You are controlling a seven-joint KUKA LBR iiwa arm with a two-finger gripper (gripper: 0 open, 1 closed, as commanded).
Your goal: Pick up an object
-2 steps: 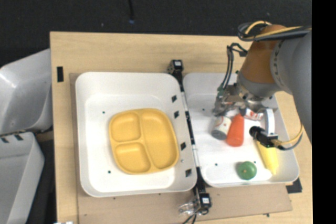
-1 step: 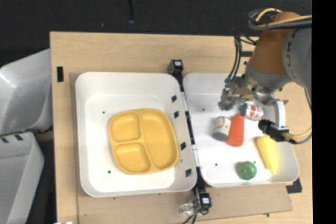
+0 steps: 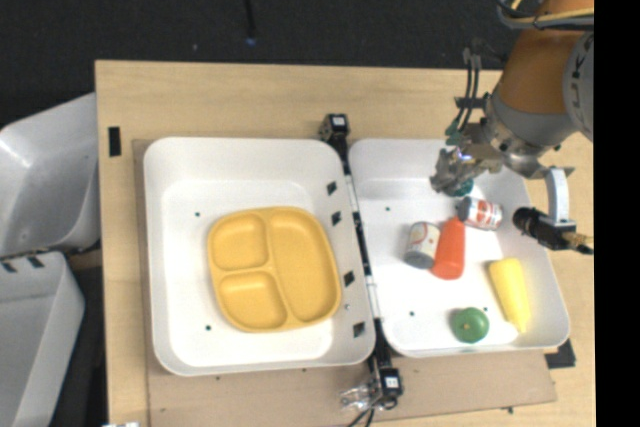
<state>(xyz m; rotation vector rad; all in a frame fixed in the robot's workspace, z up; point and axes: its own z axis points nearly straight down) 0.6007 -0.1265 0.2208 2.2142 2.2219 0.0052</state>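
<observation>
In the right bin [image 3: 400,177] lie a white and red can [image 3: 421,244], an orange bottle [image 3: 450,249], a second small red and white can [image 3: 483,213], a yellow oblong object [image 3: 510,291] and a green round object [image 3: 469,323]. My gripper [image 3: 454,172] hangs over the bin's back part, just up and left of the second can and above the orange bottle's top. Nothing shows held in it. The grey arm with its orange band [image 3: 540,65] reaches in from the upper right.
The left bin [image 3: 170,215] holds a yellow divided plate [image 3: 272,268]. A black clamp [image 3: 334,127] sits at the back where the two bins meet. A black and white fixture [image 3: 548,215] sticks out by the right bin's right rim.
</observation>
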